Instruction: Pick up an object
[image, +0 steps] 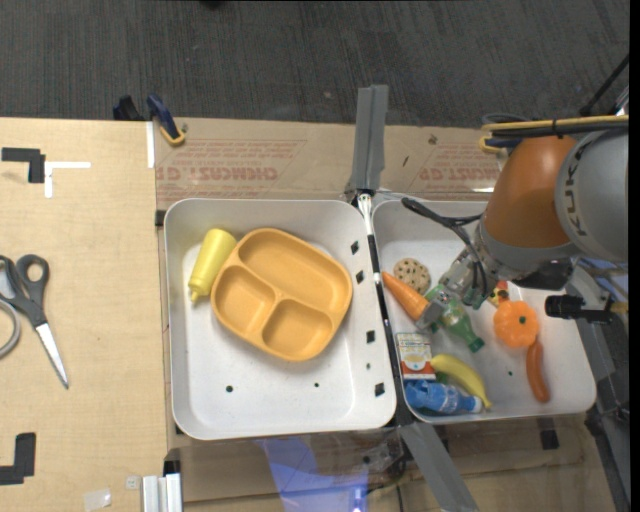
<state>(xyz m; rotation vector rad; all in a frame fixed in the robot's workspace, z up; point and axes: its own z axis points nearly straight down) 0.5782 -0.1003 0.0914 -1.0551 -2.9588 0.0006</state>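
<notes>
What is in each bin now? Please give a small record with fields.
left bin: yellow divided plate, yellow bottle touching its left edge
right bin: cookie, carrot, banana, orange fruit, blue packet, small carton
end effector: low over the right bin, beside the carrot
bench, left of the bins: scissors

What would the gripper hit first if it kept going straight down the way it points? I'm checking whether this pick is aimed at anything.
Most likely the green bottle lying just under the gripper, with the carrot close beside it. Depth is hard to judge from this slanted view.
</notes>
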